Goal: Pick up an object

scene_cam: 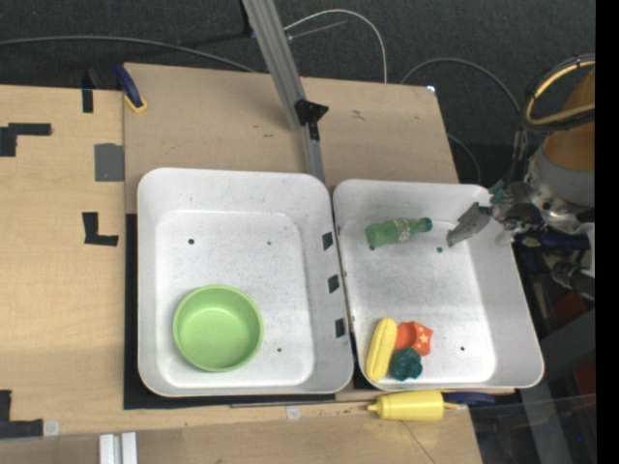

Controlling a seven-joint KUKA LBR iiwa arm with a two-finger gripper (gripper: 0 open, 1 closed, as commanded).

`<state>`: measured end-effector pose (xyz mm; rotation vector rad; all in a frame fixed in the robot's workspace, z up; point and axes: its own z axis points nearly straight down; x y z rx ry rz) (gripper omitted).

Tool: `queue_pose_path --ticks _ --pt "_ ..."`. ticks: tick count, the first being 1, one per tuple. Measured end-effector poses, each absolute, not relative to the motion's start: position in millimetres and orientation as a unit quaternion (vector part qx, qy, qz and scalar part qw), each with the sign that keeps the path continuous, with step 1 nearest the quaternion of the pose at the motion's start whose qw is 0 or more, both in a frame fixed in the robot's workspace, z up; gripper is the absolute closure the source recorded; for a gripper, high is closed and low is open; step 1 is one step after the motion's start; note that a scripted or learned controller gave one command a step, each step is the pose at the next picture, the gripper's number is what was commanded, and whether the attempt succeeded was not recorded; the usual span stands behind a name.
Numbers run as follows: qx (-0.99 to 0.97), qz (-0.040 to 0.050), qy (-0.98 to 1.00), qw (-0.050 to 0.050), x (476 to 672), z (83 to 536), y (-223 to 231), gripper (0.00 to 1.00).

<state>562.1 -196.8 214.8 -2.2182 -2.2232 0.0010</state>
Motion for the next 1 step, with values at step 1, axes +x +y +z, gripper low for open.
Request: queue_pose_path --ticks 1 --pt "-0.706 0.0003 -0.708 0.001 562.1 214.8 -196.8 0.0"
